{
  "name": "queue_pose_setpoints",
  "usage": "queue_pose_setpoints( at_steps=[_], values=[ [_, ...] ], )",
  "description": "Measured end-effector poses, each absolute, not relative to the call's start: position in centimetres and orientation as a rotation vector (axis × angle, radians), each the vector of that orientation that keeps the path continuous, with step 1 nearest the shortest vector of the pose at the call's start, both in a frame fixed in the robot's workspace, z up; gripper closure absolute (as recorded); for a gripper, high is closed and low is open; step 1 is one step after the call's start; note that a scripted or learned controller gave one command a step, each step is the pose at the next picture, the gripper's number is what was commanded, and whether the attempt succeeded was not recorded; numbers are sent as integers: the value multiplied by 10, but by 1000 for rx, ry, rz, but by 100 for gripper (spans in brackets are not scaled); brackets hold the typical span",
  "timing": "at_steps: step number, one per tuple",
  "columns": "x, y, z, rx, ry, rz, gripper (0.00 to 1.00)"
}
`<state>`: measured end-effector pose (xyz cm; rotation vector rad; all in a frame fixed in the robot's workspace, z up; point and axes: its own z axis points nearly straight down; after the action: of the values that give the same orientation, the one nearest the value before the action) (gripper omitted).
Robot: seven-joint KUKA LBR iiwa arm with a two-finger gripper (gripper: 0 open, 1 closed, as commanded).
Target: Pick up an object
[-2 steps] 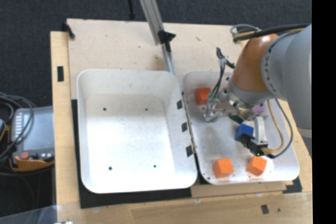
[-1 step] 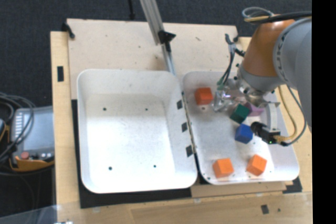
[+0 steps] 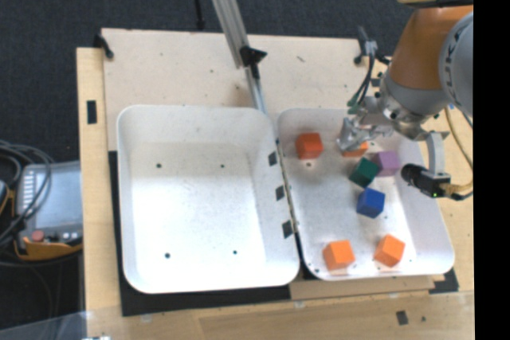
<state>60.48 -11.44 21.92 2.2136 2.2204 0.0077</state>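
Observation:
The right bin holds several small blocks. An orange block lies near its back left. A green block, a purple block and a blue block cluster in the middle. Two more orange blocks rest near the front wall. My gripper hangs low over the back of this bin, directly over another orange piece that is mostly hidden beneath it. The green and purple blocks sit just in front of the gripper.
The left bin stands beside the right one, their walls meeting along a divider with black clips. A slanted metal rail rises from the bench's back. A black cable connector hangs from the arm over the right bin.

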Motion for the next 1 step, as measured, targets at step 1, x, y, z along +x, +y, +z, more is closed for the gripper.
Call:
queue_pose_setpoints(
  at_steps=[1],
  values=[
    [605, -115, 222, 2216, 2224, 1, 100]
  ],
)
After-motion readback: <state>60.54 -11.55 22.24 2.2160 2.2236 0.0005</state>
